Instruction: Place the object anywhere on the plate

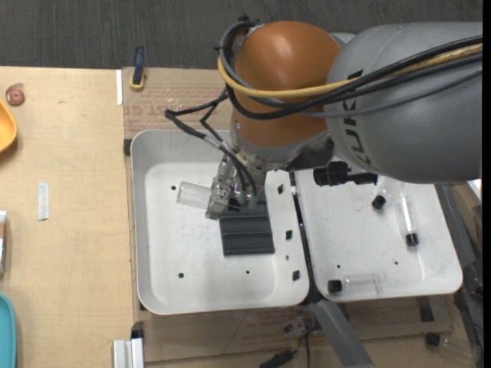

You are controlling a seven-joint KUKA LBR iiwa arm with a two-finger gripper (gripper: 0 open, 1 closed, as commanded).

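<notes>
Arm enters from right of frame; large orange joint (285,75) sits top centre, grey link (414,106) running off to the right. Yellow and black cables (230,90) loop round the orange joint.

Pincer (224,198) hangs over the left bin (153,282), near its upper middle. Whether it is apart or together: cannot tell, view too small and cluttered there.

A clear, pale cylinder-like object (192,196) lies just left of the pincer tip, touching or nearly touching it; cannot tell if it is actually gripped. A dark ribbed rectangular block (247,234) lies in the left bin just below the pincer, towards the bin's right side.

Right bin (453,274) holds a clear tube with a dark end (406,221) at its right, a small black piece (378,202) near the top, and another clear item with a black end (354,286) along the lower edge.

Wooden worktop (69,267) fills the left of frame. On it: an orange curved item (6,129) at the left edge, a small reddish round piece (14,94) upper left, a small pale strip (43,202), and a teal rim (6,336) at lower left corner. A blue-and-yellow clamp (138,69) stands at the worktop's upper edge, above the left bin.
</notes>
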